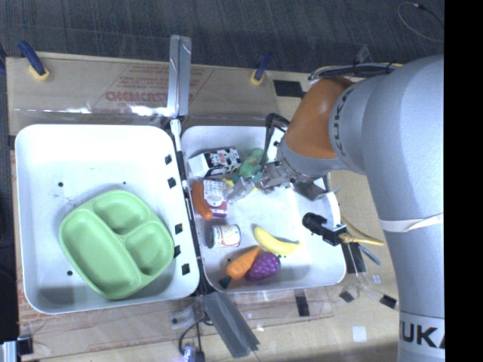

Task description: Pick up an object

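My gripper (249, 185) reaches into the right bin (317, 270) from the right and hovers low over its upper left part. A green object (252, 161) and a small black-and-white box (222, 157) lie just behind it. To its left lies an orange-red bottle with a white label (209, 198). Nearer the front are a small can (226, 236), a yellow banana (275, 240), an orange carrot (241, 263) and a purple bunch of grapes (263, 265). I see nothing clearly held by the gripper.
The left bin (45, 149) holds a light green divided plate (117, 241). A raised divider (181, 179) with black clips separates the two bins. The grey arm with its orange band (321, 123) covers the right bin's far right corner.
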{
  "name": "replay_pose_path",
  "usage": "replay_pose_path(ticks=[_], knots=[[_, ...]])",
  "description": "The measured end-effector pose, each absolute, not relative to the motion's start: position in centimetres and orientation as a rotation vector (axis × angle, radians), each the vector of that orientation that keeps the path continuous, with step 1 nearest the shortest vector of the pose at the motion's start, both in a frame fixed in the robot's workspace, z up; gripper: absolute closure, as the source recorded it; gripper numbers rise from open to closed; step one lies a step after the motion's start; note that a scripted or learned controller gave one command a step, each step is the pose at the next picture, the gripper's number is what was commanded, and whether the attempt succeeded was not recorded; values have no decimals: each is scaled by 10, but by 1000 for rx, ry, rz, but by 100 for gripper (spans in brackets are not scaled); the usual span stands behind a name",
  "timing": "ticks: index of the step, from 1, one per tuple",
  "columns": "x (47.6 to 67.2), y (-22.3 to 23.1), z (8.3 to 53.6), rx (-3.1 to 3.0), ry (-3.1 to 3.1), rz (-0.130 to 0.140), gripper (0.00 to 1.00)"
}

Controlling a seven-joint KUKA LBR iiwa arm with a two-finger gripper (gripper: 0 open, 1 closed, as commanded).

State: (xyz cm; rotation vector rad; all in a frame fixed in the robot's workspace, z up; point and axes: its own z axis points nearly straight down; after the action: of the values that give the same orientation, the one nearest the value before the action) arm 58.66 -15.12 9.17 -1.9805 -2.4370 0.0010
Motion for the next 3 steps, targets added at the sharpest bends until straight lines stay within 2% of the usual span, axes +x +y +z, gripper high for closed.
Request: replay_pose_path(ticks=[1, 2, 3], knots=[[648, -147, 90, -2017, -2371, 36, 0], [647, -147, 99, -2004, -2372, 45, 100], [648, -146, 100, -2004, -2375, 41, 0]])
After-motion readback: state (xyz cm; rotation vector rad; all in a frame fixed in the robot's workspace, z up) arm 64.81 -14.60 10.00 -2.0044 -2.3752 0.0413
